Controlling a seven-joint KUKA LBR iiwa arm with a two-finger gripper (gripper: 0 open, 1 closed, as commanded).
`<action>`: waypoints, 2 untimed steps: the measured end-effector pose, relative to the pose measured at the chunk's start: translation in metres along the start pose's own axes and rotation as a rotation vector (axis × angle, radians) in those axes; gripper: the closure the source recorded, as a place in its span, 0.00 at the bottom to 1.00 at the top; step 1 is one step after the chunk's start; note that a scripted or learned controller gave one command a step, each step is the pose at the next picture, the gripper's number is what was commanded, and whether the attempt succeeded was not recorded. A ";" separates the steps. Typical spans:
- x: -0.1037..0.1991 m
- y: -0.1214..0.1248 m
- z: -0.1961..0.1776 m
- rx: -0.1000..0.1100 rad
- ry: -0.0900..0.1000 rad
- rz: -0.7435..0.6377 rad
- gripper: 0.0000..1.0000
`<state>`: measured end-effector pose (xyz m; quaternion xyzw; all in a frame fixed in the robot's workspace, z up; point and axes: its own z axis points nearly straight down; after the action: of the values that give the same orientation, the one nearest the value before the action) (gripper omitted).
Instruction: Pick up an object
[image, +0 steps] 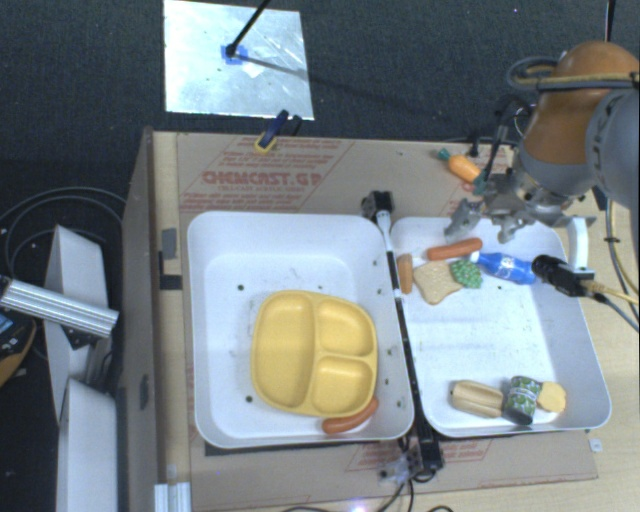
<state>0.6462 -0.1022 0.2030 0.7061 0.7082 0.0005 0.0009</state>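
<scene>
My gripper (487, 222) hangs over the far edge of the right bin (520, 330), its fingers spread and nothing between them. Just below it lie a red sausage (454, 249), a blue bottle (507, 266), a green piece (464, 273) and a tan bread slice (434, 283). An orange sausage (404, 273) rests against the bin's left wall. At the bin's near edge sit a bread roll (475, 397), a dark green can (521, 399) and a yellow piece (551, 399).
The left bin (230, 270) holds a yellow divided plate (313, 352) and a sausage (351, 419) at its near rim. A carrot-like toy (460, 166) lies on the cardboard behind the right bin. Cables run at the right.
</scene>
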 end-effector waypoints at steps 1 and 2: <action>-0.001 0.024 0.116 -0.006 -0.002 -0.002 0.00; -0.001 0.026 0.105 -0.010 -0.002 -0.005 1.00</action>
<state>0.6719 -0.1033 0.0986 0.7044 0.7098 0.0033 0.0053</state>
